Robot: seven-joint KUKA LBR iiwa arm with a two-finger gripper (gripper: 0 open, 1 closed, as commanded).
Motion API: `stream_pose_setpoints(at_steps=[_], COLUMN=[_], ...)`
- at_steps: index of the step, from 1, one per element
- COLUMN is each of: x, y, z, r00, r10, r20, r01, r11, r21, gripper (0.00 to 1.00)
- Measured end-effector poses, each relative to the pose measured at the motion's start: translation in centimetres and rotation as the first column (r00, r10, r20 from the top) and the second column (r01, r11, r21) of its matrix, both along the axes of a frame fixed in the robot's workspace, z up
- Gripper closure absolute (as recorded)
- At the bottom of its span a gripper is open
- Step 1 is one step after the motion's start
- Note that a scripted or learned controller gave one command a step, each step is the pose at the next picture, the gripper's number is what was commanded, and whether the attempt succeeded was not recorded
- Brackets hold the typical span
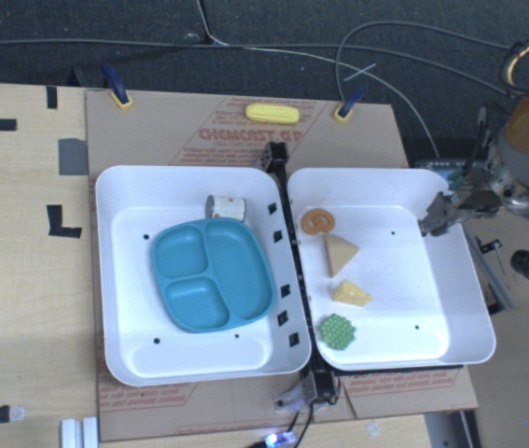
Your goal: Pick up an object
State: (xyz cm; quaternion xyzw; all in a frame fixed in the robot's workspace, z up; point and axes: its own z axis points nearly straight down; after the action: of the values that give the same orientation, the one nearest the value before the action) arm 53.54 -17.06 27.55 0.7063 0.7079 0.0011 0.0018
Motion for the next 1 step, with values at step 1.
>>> stream_pose_setpoints(at_steps=[1], x=[1.89], y=[4.43], z=[-0.44], r00=[1.0], r10=[0.002], r20=[-0.005], r01=[-0.002], r11=[1.0], r21=[0.001], gripper=[1.0])
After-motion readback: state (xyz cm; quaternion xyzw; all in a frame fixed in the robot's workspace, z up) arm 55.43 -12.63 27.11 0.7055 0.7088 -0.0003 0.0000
